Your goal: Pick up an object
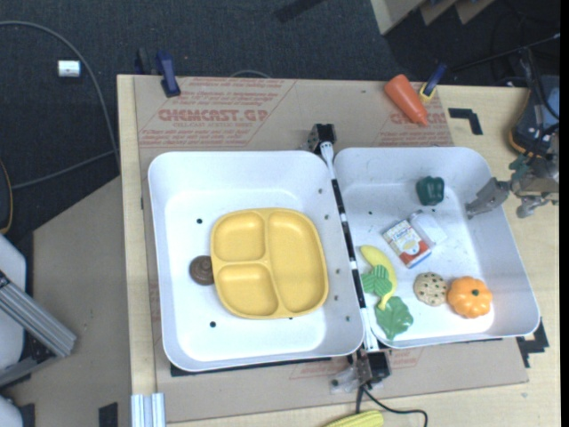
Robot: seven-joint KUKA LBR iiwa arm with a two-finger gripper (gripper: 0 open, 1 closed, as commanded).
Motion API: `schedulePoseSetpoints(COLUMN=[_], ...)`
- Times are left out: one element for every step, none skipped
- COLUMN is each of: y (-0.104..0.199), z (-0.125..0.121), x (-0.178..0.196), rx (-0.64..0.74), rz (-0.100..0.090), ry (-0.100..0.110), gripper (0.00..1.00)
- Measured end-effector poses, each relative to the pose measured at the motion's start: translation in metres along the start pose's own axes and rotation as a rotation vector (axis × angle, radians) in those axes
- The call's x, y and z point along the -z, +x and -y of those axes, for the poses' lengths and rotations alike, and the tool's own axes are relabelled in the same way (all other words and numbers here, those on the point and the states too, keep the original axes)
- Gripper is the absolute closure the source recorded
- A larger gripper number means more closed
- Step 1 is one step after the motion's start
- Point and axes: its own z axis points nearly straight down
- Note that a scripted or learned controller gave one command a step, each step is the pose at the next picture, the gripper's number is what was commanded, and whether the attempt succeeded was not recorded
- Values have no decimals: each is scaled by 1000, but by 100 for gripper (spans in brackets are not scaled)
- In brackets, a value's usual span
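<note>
The right bin (498, 247) holds a dark green pepper (430, 189), a small white and red carton (407, 240), a yellow banana (373, 257), two green leafy pieces (392, 315), a speckled cookie (431, 288) and an orange pumpkin (468, 297). My gripper (508, 201) hangs over the bin's right rim, level with the pepper and to its right. It is open, its two grey fingers (484, 199) spread apart with nothing between them.
The left bin (178, 194) carries a yellow divided plate (267, 262) with a brown disc (201, 269) at its left side. An orange carrot (406, 100) lies on the bench behind the right bin. A black divider (336, 203) separates the bins.
</note>
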Motion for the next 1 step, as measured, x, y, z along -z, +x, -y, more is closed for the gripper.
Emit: schedulePoseSetpoints(y=[-12], z=[-46], x=[-90], rx=[1], rz=[-2], ry=[2], gripper=[0])
